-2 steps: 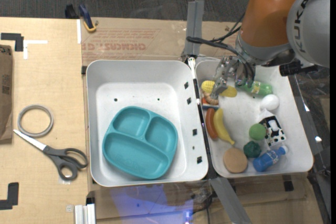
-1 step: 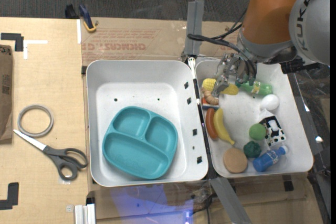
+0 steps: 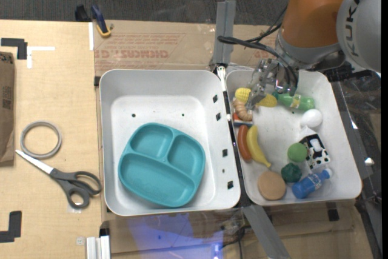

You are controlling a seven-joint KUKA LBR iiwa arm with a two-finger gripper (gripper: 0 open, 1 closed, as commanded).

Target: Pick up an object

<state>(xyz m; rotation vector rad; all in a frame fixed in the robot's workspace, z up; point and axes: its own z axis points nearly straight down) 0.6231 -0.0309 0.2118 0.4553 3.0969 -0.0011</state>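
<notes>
Overhead view of the worktop (image 3: 48, 70). The claw (image 3: 265, 85) hangs low over the rear of the right bin (image 3: 339, 130), just above a yellow toy (image 3: 267, 100) and beside a corn cob (image 3: 242, 94); whether its fingers are spread cannot be told. Left bin (image 3: 115, 88) holds a teal divided plate (image 3: 161, 164). Scissors (image 3: 63, 178) and a tape roll (image 3: 40, 139) lie at left.

Arm (image 3: 364, 3) reads "KUKA" — cardboard print (mirrored) unreadable.

Glossy plastic plate (image 3: 162, 165); smooth white plastic bins (image 3: 115, 130); metal scissors (image 3: 57, 176).
</notes>
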